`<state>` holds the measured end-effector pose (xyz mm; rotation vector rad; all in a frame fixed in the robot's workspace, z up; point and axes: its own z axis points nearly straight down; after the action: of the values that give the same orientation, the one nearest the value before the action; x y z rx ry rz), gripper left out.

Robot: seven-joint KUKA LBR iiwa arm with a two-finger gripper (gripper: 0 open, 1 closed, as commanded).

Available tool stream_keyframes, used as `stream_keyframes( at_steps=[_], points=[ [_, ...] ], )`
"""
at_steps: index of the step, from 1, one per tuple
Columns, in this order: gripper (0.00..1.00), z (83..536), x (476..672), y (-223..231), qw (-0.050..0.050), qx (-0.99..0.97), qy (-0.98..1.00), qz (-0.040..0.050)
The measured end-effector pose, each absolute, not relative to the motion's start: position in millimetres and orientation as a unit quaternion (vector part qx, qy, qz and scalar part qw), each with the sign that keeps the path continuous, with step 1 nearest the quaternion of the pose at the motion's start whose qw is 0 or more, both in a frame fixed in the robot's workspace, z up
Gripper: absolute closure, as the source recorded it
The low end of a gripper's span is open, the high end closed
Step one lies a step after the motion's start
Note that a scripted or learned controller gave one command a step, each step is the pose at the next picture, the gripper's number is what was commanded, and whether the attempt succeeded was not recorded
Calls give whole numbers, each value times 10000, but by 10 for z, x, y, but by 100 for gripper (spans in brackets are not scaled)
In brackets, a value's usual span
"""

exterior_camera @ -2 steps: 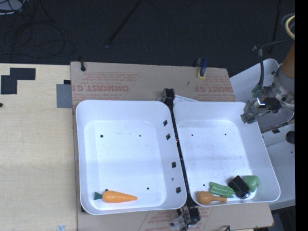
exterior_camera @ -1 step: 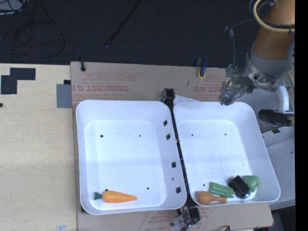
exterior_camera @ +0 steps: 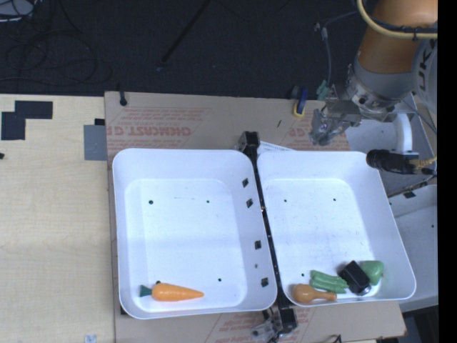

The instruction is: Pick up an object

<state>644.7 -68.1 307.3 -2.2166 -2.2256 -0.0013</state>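
1. Two shallow white bins sit side by side on a cardboard sheet point(exterior_camera: 178, 120); red print on the sheet, seen upside down, is too blurred to read with confidence
2. Left bin point(exterior_camera: 128, 170) holds a toy carrot point(exterior_camera: 176, 292), orange with a green top, lying near the bin's front edge
3. Right bin point(exterior_camera: 385, 199) holds, clustered in its front right corner: a green bean pod point(exterior_camera: 328, 281), a tan pear-shaped piece point(exterior_camera: 312, 294), a black block point(exterior_camera: 355, 276) and a green rounded piece point(exterior_camera: 373, 269), the block touching both green pieces
4. Gripper point(exterior_camera: 323, 131) hangs above the cardboard beyond the right bin's back rim, well apart from all objects; nothing is seen in it, and I cannot tell how wide it is set
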Motion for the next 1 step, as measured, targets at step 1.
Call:
stream_keyframes(
  at_steps=[1],
  points=[
    [100,3527,6065,-283,2,-7055,-7088,-10]
  ],
)
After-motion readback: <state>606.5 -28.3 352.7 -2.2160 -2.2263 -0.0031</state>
